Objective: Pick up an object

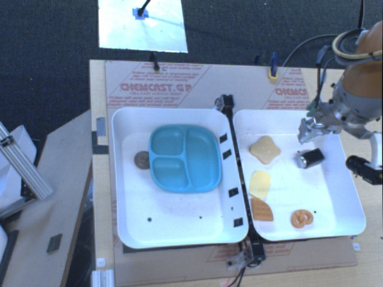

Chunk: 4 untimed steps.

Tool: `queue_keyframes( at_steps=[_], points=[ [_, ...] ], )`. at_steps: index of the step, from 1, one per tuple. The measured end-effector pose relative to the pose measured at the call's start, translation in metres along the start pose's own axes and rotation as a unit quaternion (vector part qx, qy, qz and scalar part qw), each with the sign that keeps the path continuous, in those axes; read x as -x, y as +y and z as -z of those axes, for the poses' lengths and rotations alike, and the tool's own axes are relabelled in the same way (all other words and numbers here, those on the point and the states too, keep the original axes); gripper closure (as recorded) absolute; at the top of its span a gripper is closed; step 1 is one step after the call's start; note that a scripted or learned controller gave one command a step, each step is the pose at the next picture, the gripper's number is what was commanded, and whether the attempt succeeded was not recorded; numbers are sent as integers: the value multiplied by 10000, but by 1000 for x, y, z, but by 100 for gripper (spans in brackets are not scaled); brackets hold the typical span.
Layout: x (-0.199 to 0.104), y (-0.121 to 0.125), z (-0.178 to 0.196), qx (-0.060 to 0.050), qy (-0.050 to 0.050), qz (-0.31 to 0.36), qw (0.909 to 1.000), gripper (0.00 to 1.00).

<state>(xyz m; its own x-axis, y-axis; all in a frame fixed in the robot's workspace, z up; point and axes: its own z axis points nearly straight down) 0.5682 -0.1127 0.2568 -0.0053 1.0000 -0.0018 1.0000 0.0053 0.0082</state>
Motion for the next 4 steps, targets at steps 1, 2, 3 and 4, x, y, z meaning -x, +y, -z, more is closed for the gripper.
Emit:
queue_keyframes(
  at_steps=[1,2,3,4],
  points=[
    [0,1,6,-26,6,2,10000,100],
    [-45,-12,-9,-42,13,13,10000,100],
    [-100,-14,-21,-36,13,16,10000,100],
    [-162,-27,-27,-44,21,31,10000,100]
  ],
)
